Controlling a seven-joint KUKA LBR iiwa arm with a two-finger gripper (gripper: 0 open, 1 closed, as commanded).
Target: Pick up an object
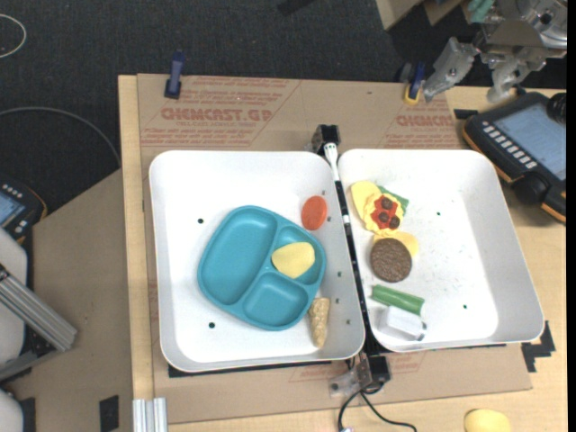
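Observation:
My gripper hangs high at the top right, above the bench's far edge and beyond the right bin. Its two fingers are spread apart, open, with nothing between them. In the right bin, along its left side, lie a yellow pizza-like piece with red spots, a brown round patty, a green block and a white piece. The left bin holds a teal divided plate with a yellow lump on it. An orange-red piece and a tan piece lie beside the plate.
A black control pendant lies on the bench right of the right bin, just under the gripper's side. Blue clamps hold the board's far edge. A yellow object sits at the bottom right, outside the bins.

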